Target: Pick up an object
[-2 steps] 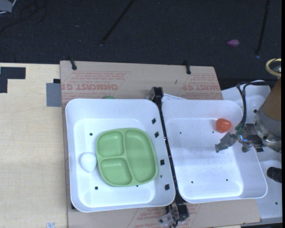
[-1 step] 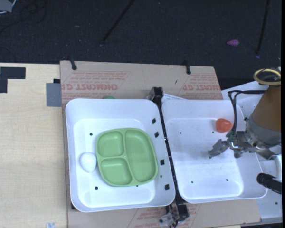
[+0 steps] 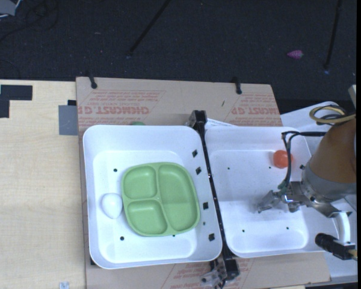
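A small orange ball (image 3: 280, 158) lies near the far right side of the right bin (image 3: 240, 233). My gripper (image 3: 266, 205) hangs low over that bin's right half, nearer the camera than the ball and apart from it. Nothing shows between its fingers. In the left bin (image 3: 102, 143) a green divided plate (image 3: 159, 198) lies flat, with a white egg-shaped object (image 3: 112, 205) just to its left.
The two bins meet at a black-clipped divider (image 3: 207, 185). A cardboard sheet (image 3: 168, 104) lies under both bins. The wooden bench (image 3: 30, 191) stretches to the left. My arm (image 3: 334, 161) covers the right bin's right edge.
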You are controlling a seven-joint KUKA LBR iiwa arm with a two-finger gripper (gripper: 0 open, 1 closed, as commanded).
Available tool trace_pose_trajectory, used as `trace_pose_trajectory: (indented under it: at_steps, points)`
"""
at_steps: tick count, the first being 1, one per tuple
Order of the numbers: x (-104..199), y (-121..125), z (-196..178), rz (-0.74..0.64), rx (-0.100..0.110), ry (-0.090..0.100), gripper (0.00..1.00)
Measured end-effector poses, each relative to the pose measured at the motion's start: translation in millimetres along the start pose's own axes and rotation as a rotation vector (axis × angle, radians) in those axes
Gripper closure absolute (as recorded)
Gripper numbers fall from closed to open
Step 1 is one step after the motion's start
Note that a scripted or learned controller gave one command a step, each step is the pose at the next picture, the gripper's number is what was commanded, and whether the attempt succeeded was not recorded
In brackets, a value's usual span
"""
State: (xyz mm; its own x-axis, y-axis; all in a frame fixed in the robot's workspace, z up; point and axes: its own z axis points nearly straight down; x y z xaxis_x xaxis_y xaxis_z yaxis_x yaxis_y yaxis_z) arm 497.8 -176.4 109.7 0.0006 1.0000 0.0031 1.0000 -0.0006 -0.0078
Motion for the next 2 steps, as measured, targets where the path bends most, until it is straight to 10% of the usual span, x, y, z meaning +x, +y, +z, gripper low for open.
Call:
trace_pose_trajectory:
  at_steps: [1, 2]
  points:
    - [1, 0, 22, 0.0, -0.005, -0.002, 0.0]
    - [0, 1, 11, 0.004, -0.006, -0.002, 1.0]
